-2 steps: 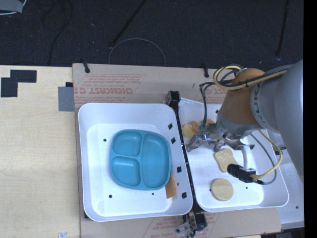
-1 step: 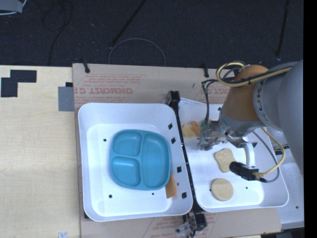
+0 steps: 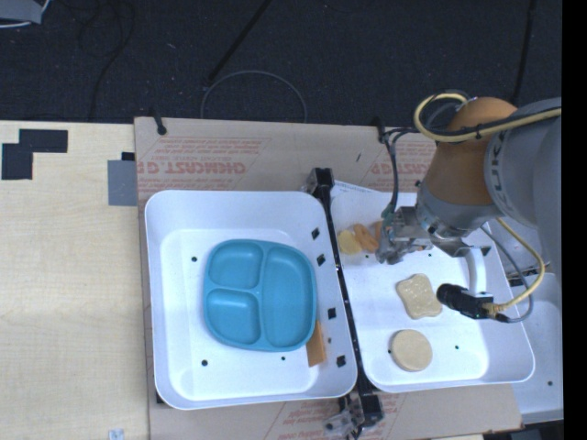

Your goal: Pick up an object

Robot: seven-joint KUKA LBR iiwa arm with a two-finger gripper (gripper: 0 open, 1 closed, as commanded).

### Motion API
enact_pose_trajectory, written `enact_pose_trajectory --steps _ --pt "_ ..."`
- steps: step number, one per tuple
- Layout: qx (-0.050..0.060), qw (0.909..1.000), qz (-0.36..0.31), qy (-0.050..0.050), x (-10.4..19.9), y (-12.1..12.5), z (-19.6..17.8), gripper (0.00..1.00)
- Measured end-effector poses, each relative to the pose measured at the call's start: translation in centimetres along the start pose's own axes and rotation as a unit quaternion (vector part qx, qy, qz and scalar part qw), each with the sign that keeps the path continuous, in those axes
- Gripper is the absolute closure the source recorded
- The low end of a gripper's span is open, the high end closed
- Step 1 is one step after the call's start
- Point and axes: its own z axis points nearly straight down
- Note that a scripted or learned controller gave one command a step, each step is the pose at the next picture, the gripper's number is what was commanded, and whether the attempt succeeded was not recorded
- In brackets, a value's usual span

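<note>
With my arm reaching in over the right bin (image 3: pixel 514 360), my pincer (image 3: pixel 393 246) hangs low at its back left area, just beside a small yellow-orange food piece (image 3: pixel 356 239). Pincer state: cannot tell. A toast slice (image 3: pixel 419 295) lies nearer the bin's middle, a round cracker (image 3: pixel 411 349) towards its front. Left of this bin, the other bin (image 3: pixel 170 223) holds a blue divided plate (image 3: pixel 260 294).

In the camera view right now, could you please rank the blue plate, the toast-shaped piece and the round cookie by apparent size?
1. Blue plate, largest by far.
2. Toast-shaped piece and round cookie look alike in size, so I won't rank them.
</note>
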Motion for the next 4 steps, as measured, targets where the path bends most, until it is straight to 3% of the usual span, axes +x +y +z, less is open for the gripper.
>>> enact_pose_trajectory --steps 2,3,4 --pt "-0.002 1.0 0.0 -0.001 -1.6 0.2 -12.3 1.0" --pt "0.0 1.0 -0.001 0.0 -1.8 0.2 -15.0 1.0" --pt "0.002 1.0 -0.002 0.001 3.1 -0.8 -14.8 1.0"
